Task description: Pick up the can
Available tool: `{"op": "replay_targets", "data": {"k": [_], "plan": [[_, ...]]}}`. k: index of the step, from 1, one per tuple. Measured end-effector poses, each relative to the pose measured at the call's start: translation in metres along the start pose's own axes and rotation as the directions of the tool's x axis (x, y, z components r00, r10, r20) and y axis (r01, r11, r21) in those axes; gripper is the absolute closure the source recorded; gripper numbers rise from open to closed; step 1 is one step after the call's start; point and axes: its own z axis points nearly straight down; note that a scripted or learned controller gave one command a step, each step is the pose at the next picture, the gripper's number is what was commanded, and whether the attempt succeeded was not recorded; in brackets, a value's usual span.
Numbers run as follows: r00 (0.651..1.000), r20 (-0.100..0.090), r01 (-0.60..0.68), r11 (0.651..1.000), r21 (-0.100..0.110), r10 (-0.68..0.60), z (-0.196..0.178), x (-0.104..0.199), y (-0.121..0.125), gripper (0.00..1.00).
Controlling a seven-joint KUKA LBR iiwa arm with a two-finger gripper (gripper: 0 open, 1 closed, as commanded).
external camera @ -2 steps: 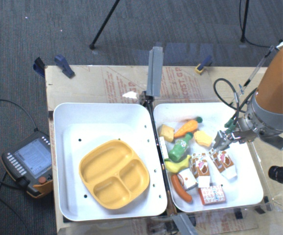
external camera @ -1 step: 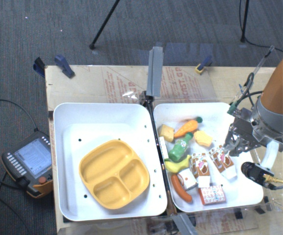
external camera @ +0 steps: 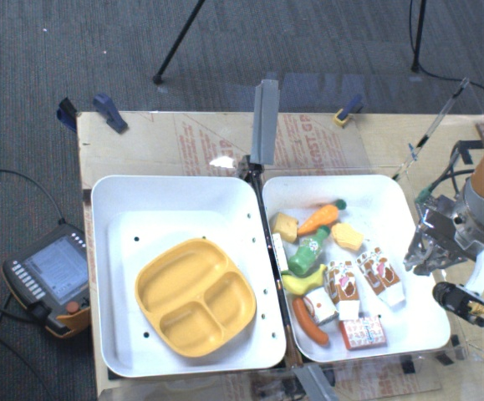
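Observation:
The right bin [external camera: 396,192] holds several toy foods. Two white packs with brown and red print lie side by side near its middle, one [external camera: 342,281] to the left and one [external camera: 379,274] to the right. I cannot tell which item is the can. My gripper [external camera: 425,253] hangs over the right rim of this bin, just right of the right-hand pack and apart from it. Nothing shows in its grasp. The grey arm with its orange band enters at the far right edge.
Around the packs lie a carrot [external camera: 320,218], a green bottle [external camera: 308,254], a banana [external camera: 302,283], a hot dog [external camera: 308,322], two yellow pieces and a red-and-white box [external camera: 363,333]. The left bin [external camera: 116,203] holds a yellow divided plate [external camera: 196,296]. A grey post [external camera: 265,128] stands behind the bins.

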Motion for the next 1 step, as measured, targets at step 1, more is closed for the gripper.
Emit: {"op": "replay_targets", "data": {"k": [1], "plan": [[0.997,0.000,-0.073,0.997,0.000,0.073,-0.0129,-0.0101,0.0080,1.00]]}}
